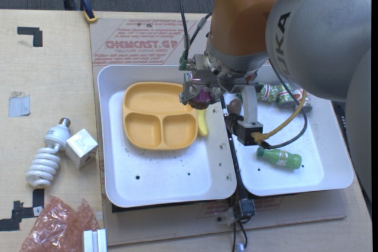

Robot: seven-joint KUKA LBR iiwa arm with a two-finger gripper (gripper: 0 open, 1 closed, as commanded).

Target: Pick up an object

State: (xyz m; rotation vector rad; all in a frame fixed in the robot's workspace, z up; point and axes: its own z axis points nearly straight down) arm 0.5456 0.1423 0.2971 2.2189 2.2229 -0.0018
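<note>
Pick not yet confirmed

The tool (201,94) is lowered beside the yellow tray (159,115); its state cannot be told, and no lifted object is seen.

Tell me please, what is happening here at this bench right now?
A grey and orange robot arm reaches in over two white bins, trying to pick up an object. Its gripper hangs over the left bin, at the right edge of a yellow divided plate, with something purple at its tip; whether that is grasped is unclear. A green bottle lies in the right bin. A spiral light bulb lies outside on the bench.
</note>
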